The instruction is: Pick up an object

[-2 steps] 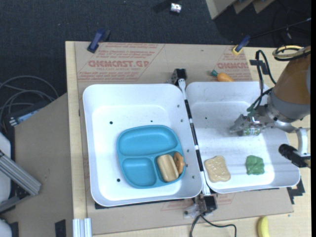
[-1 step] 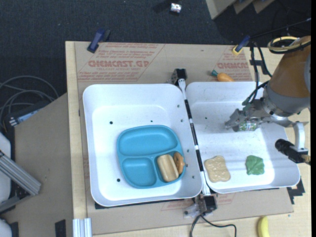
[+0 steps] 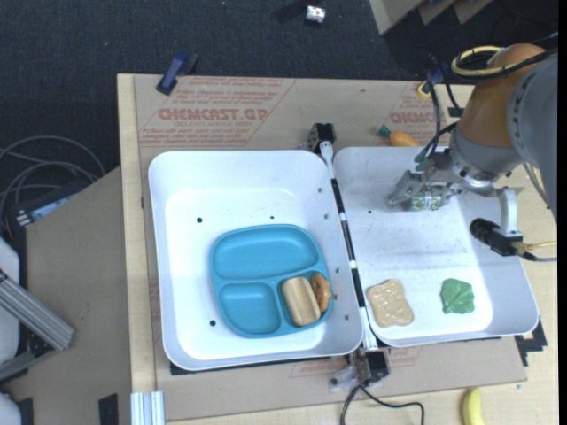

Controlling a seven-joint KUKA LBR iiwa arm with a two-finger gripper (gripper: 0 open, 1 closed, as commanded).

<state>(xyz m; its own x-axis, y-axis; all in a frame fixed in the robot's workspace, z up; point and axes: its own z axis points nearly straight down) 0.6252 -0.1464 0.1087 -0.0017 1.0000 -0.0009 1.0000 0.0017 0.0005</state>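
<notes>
Bench writing: CHEMCAST G.P., red, upside down on the brown board (image 3: 221, 104).
Left bin (image 3: 177, 202): blue divided tray (image 3: 257, 268); bread roll (image 3: 304, 298) in its lower right compartment, long axis up-down.
Right bin (image 3: 496, 317): tan cracker (image 3: 390, 305), green piece (image 3: 457, 296) near front.
My gripper (image 3: 423, 195): low at right bin's back; fingers hidden, grip unreadable.

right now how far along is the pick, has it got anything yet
Nothing looks picked yet. The gripper is low in the right bin, at its far end. The tan cracker-like piece and green piece lie at the near end; the brown food item sits in the blue tray. Grasping and lifting remain.
</notes>
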